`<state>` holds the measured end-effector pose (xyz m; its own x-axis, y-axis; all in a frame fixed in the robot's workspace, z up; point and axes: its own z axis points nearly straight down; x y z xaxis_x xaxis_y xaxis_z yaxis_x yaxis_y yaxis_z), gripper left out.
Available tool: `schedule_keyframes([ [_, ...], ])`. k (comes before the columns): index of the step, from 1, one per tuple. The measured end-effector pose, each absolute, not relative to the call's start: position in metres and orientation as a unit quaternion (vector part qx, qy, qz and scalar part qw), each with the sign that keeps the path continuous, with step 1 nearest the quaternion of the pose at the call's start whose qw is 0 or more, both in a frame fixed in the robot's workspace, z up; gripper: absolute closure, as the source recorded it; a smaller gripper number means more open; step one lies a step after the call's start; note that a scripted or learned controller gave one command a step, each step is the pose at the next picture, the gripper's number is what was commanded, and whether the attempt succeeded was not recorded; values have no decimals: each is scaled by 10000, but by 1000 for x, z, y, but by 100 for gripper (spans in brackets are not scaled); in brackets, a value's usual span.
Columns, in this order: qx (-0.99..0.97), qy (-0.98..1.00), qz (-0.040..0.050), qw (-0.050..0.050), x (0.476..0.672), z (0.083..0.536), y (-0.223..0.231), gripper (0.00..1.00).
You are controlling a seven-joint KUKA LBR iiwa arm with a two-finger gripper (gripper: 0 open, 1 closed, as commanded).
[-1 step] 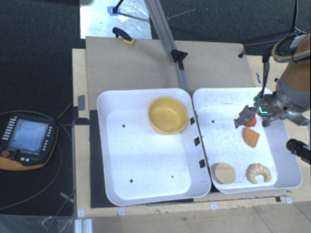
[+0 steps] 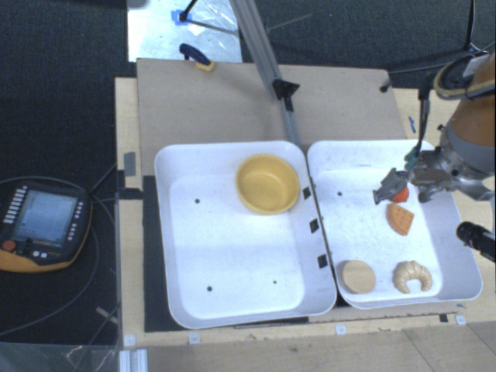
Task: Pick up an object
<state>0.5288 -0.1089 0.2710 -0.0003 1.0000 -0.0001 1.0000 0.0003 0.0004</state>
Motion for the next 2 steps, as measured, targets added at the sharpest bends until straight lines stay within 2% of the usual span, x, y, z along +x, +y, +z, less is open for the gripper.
schedule_keyframes([
  [2,7072,7071,-14,-18,525,151,-118,0],
])
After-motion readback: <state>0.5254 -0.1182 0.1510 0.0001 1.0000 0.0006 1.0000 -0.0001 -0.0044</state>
